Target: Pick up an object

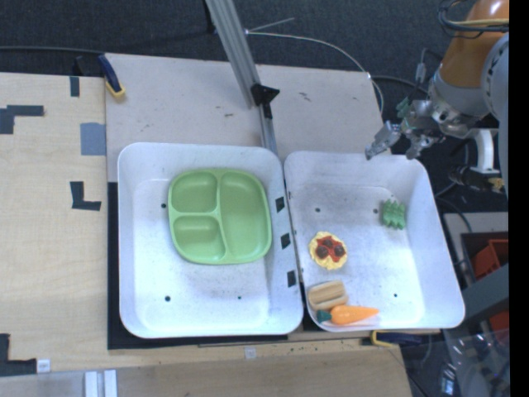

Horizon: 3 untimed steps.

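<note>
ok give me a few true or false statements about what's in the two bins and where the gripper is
1. The green divided plate lies in the left bin. True.
2. The small pizza lies on the green plate. False: it lies on the floor of the right bin, apart from the plate.
3. The carrot and the bread roll lie close together near the right bin's front left corner. True.
4. The gripper holds the green toy. False: the gripper is above the right bin's far edge, and the toy lies on the bin floor.
5. The carrot lies in the left bin. False: it is in the right bin.
</note>
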Motion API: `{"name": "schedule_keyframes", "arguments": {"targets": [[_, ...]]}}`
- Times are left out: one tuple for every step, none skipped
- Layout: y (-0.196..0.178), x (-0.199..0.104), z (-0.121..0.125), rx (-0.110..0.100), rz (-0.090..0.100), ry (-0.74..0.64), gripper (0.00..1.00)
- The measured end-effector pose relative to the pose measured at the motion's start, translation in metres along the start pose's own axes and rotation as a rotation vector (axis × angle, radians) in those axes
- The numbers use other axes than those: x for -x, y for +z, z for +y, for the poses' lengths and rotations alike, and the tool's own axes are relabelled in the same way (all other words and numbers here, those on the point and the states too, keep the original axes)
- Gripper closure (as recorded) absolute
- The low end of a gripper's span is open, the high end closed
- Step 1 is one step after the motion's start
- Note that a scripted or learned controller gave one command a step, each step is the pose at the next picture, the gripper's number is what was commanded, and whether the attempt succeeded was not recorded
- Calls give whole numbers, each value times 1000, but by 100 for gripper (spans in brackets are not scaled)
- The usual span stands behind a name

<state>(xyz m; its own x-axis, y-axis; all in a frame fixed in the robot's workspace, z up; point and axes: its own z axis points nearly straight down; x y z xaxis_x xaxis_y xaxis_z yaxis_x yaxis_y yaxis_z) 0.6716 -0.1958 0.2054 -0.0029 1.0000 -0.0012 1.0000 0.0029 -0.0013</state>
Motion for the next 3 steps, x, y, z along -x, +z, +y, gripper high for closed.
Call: {"name": "schedule_keyframes", "arguments": {"targets": [[0, 0, 0, -1, -1, 0, 0], [47, -4, 6, -4, 1, 0, 0], [88, 1, 6, -7, 0, 1, 0]]}}
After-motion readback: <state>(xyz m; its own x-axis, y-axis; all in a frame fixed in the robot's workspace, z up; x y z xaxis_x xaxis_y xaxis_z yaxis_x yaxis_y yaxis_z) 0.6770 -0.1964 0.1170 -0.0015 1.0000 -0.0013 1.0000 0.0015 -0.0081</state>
